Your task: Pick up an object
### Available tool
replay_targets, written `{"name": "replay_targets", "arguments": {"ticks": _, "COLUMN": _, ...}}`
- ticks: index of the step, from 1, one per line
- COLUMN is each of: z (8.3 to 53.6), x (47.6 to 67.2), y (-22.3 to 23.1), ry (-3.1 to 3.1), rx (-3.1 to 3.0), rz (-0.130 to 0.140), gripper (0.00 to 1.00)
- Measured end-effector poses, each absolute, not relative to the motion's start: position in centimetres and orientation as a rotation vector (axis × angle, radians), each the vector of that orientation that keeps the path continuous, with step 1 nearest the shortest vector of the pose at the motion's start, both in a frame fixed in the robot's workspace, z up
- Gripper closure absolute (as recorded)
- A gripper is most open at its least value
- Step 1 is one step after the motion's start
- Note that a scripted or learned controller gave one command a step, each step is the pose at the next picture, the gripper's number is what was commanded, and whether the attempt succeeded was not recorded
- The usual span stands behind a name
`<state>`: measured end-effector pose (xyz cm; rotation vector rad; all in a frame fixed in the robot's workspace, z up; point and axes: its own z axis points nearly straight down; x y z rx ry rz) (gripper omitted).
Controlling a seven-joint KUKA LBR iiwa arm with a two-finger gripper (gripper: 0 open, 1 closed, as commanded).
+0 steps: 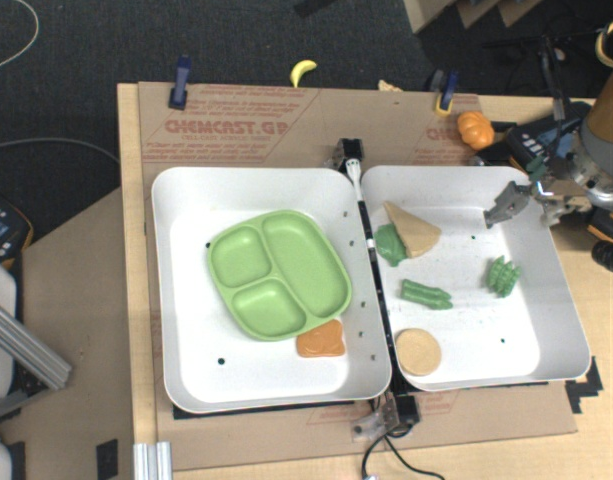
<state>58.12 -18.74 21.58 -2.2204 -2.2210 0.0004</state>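
My gripper (527, 208) hangs over the far right corner of the right bin (556, 298). It is open, with nothing between its fingers. Below and left of it in that bin lie a tan wedge (414, 229), a green lump (390, 244) touching the wedge, a green elongated piece (426, 294), a small green leafy piece (502, 276) and a round tan disc (418, 351). The leafy piece is the nearest to the gripper, a little toward the front.
The left bin (181, 268) holds a green divided plate (278, 273) and an orange piece (321, 340) at the plate's front edge. On the bench outside the bins are a small orange fruit (475, 129), a yellow banana (302, 70) and blue clamps (179, 81).
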Motion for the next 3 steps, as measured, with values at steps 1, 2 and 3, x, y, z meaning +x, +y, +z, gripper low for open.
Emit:
{"name": "replay_targets", "arguments": {"ticks": 1, "z": 16.8, "x": 53.5, "y": -8.9, "ry": -2.222, "rx": -2.204, "rz": 0.004, "gripper": 0.00}}
{"name": "replay_targets", "arguments": {"ticks": 2, "z": 8.0, "x": 48.6, "y": -10.6, "ry": -2.212, "rx": -2.220, "rz": 0.006, "gripper": 0.00}}
{"name": "replay_targets", "arguments": {"ticks": 3, "z": 9.5, "x": 49.0, "y": -10.6, "ry": -2.221, "rx": -2.226, "rz": -0.002, "gripper": 1.00}}
